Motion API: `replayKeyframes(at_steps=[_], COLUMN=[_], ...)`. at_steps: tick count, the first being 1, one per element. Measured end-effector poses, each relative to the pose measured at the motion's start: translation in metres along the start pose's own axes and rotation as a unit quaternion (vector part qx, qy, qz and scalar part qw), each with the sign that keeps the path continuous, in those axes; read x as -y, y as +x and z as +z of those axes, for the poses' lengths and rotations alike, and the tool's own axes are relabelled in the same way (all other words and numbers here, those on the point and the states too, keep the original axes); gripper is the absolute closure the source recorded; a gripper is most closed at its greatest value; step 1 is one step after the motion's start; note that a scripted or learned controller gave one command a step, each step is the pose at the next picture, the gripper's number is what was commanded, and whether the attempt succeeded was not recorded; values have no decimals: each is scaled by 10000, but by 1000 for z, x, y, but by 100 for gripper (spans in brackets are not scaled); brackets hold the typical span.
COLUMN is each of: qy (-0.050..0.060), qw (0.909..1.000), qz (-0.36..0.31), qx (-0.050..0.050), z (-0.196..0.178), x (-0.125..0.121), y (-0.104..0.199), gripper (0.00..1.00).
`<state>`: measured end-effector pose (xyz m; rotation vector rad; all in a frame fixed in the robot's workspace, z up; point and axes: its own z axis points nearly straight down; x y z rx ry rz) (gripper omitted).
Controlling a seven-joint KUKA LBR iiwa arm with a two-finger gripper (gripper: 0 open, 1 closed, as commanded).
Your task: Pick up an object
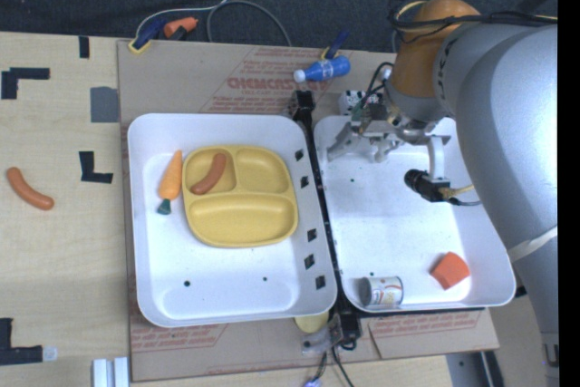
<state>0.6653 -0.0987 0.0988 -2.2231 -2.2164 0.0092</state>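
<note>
Right bin [471,236]: orange block [449,270] at about 4 o'clock near the lower right corner, small can [384,291] lying on its side at 6 o'clock against the near wall. Tool [367,139] sits at the bin's 11 o'clock corner, well apart from both; whether it is spread or pressed together I cannot tell at this angle, and nothing shows in it. Block judged the easier pick: looks light, stiff, flat-sided, probably foam or wood, so take it across two opposite faces. Can likely light and rigid but smooth and round, apt to roll; take it across the body, not the ends, and the wall beside it leaves little room. Left bin [149,267]: yellow divided plate [241,217] at centre, with a sausage [207,173] in its 10 o'clock compartment; toy carrot [169,178] just beside the plate at 9 o'clock. Second sausage [30,189] lies out on the surface [54,276], far at 9 o'clock. Blue clamp [323,70] beyond the bins at 12 o'clock. Black cable fitting [426,185] hangs below the wrist over the right bin; path to the block otherwise open.
</note>
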Motion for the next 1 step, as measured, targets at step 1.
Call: replayKeyframes(at_steps=[1], qy=[-29], qw=[10000], qz=[-20], qx=[-8], z=[15], x=[-3], y=[-6], gripper=[0])
